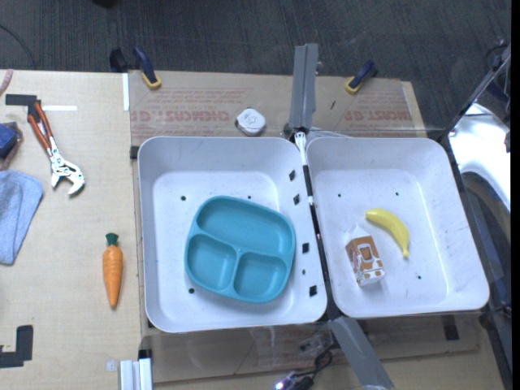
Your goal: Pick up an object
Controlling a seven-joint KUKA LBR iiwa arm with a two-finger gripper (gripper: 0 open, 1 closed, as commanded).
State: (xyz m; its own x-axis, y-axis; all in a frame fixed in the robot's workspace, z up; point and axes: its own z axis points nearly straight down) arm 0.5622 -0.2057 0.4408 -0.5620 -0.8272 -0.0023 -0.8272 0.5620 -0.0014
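A yellow banana (390, 229) lies in the right bin (431, 169), near its middle. Just below and left of it sits a small brown and white carton (366, 260), close to the banana but apart from it. The left bin (162, 177) holds a teal divided plate (240, 249) with three compartments, tilted slightly in the bin.
On the bench left of the bins lie a toy carrot (112, 269), a red-handled wrench (52, 149) and a blue cloth (15, 210). A white roll of tape (251, 121) sits behind the bins. A grey post (304, 88) rises at the bins' shared wall. Clamps (146, 70) hold the back edge.
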